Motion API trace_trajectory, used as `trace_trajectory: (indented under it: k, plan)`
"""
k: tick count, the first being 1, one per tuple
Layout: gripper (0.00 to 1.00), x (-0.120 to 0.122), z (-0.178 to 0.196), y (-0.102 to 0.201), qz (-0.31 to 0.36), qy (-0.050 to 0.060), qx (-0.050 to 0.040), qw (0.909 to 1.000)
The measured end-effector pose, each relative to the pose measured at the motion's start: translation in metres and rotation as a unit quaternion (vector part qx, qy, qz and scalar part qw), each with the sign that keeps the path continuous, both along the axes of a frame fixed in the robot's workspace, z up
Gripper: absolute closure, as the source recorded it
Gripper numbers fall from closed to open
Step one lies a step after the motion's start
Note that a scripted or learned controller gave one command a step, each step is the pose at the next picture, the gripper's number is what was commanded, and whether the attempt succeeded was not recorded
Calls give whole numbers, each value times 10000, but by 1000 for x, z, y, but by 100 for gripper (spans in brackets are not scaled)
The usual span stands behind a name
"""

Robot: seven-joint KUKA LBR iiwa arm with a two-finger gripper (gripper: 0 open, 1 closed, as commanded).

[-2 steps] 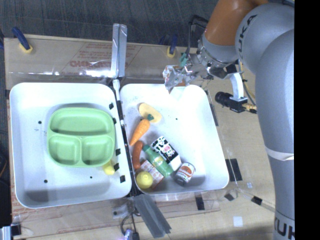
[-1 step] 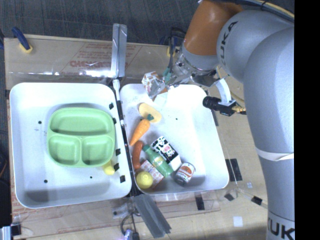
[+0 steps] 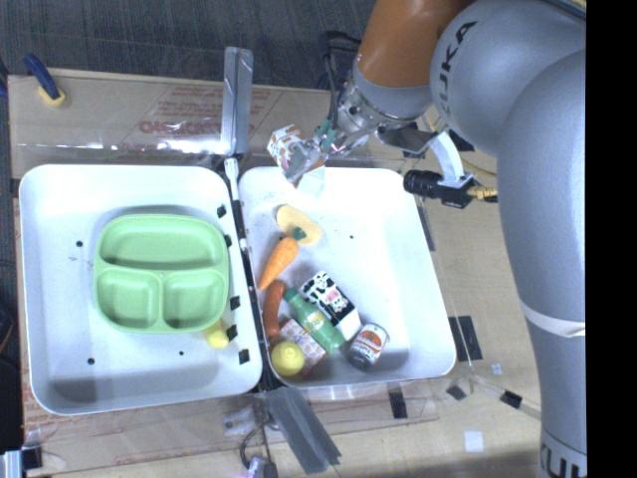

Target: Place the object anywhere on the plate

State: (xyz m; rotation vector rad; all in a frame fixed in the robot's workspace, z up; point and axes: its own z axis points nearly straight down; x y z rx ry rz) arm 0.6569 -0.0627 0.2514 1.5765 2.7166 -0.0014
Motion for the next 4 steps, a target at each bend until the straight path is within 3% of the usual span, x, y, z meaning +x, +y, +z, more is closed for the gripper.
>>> trace_trajectory:
  k: [1,2,3,4]
  plan:
    - [100,-37,-36,62,144,19,0,9999]
    - [100,-81,-61,154,-304,23,-1,9995]
    - [0,-80,-60,153,-313,18,-1,9995]
    - [0,-33,-28,99,24,2,-1,10000]
